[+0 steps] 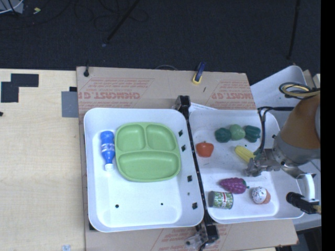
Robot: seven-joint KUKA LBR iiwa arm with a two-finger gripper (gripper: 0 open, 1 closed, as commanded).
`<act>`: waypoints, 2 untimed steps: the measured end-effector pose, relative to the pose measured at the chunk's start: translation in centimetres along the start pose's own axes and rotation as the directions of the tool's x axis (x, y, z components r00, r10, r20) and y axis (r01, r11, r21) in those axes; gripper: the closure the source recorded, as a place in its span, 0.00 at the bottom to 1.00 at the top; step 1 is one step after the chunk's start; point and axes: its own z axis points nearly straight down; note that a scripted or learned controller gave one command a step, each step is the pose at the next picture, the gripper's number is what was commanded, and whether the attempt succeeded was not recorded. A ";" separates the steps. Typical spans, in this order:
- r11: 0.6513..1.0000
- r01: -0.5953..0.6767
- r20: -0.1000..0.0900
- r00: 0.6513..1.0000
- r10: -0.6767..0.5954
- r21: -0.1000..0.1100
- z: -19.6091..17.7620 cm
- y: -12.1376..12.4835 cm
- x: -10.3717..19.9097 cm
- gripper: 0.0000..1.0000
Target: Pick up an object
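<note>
Right bin (272, 213): tool (255, 170) low beside yellow corn (244, 153), touching; finger state cannot tell

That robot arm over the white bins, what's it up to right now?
The arm's gripper is low in the right bin, beside a yellow toy, seemingly trying to pick something up. Nothing is visibly held. Around it lie a red toy, green toys, purple grapes, a small can and a white and orange ball. The left bin holds a green divided plate and a blue bottle.
</note>
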 end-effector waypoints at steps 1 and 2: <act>1.000 0.002 0.003 1.000 -0.002 -0.006 -6.3 0.3 -0.1 1.00; 1.000 -0.002 0.003 1.000 0.002 -0.005 -11.0 -0.3 -1.0 1.00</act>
